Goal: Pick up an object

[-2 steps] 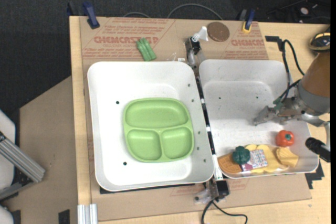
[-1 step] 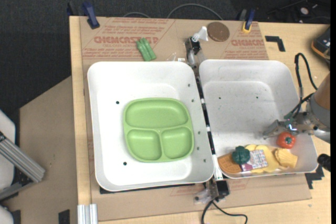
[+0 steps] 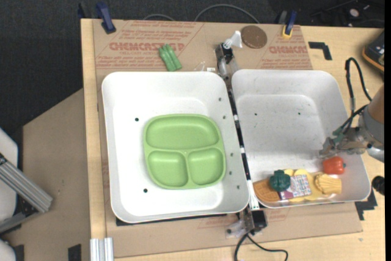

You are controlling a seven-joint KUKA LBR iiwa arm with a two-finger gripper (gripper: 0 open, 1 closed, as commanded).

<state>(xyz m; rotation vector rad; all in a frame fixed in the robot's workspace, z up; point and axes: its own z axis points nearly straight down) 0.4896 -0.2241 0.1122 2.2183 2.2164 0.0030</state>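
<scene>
Several small toy foods sit huddled along the near wall of the right-hand bin (image 3: 287,85), and the one closest to the gripper (image 3: 343,145) is a little red piece, perhaps a toy tomato (image 3: 333,165), lying just beneath and in front of it. Beside the tomato, further along that wall, are a yellow ridged piece (image 3: 327,183), a pale patterned block (image 3: 298,185), a dark green lump (image 3: 280,180) and a tan, biscuit-like piece (image 3: 264,191), all touching or nearly so. From where I stand the gripper is too small and blurred to say whether it is spread or closed, and nothing can be made out in it. I'd judge the tomato to be light, hard plastic, rounded and rather slick, so it could squirt out sideways; taking it across its widest middle looks safest. Across from the tomato, the left bin (image 3: 119,131) holds a green divided tray (image 3: 183,150).
</scene>
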